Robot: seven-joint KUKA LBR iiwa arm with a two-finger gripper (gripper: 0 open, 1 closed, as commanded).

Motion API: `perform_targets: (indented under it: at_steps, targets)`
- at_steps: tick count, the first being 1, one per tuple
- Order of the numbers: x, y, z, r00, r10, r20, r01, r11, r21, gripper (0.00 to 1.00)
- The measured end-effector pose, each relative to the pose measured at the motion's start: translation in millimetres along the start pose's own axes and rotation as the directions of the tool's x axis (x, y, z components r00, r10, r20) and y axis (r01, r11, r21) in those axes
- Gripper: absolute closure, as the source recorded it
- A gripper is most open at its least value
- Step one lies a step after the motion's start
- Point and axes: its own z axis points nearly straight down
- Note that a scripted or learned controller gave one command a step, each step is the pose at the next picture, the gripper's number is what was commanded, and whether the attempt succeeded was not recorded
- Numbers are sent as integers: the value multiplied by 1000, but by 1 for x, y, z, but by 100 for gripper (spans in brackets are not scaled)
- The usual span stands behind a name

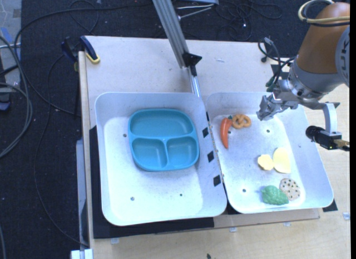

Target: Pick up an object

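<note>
In the camera view, the grey two-finger gripper [266, 111] hangs over the far edge of the right white bin [311, 157], beside the small brown pretzel-shaped toy [241, 121] and the orange carrot-shaped toy [225, 132]. It looks to be approaching; next it must descend squarely over one piece. No writing is legible.

Tool [267, 109] over right bin [311, 157], near pretzel [241, 121] and carrot [225, 132].
</note>
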Motion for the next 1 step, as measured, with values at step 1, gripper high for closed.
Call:
perform_targets:
  at_steps: [1]
  targets:
    - [62,-12,6,1000,-1,0,1,1000,1,100]
